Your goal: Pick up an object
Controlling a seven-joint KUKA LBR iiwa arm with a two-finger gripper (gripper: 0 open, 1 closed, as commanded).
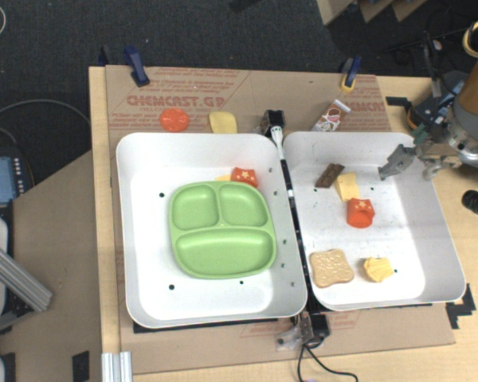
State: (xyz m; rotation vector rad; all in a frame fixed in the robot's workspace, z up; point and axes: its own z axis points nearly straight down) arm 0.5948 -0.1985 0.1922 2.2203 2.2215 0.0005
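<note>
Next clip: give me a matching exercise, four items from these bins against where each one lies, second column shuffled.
Items:
1. green divided plate
2. toast slice
3. brown bar
4. claw

Places:
A. right bin, near edge, beside the divider
B. over the right bin's far right corner
C. middle of the left bin
D. right bin, far part, next to a yellow block

Pairs: 1-C, 2-A, 3-D, 4-B

Bright even overhead light, soft shadows, slight blur throughout.
</note>
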